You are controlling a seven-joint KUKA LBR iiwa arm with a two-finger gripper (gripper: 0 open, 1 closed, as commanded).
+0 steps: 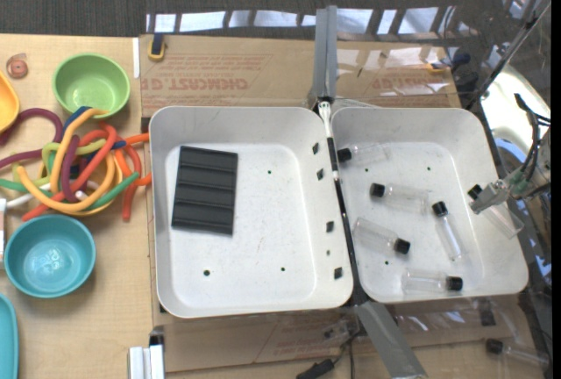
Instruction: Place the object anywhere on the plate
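Observation:
A black ridged rectangular plate [205, 189] lies flat in the left part of the left bin [263, 294]. Several clear vials with black caps lie scattered in the right bin [412, 118]: one near its back left corner [361, 155], one toward the middle [399, 196], one right of middle [447, 232], one lower in the middle [381, 236] and one at the front [428, 283]. Another vial [489, 197] rests tilted on the right bin's right rim.
Left of the bins, the wooden bench holds a green bowl [91, 86], a blue bowl [49, 255] and a tangle of coloured ropes [83, 167]. Cardboard [237, 75] lies behind the bins. Cables and metal framing [517, 105] crowd the right side.

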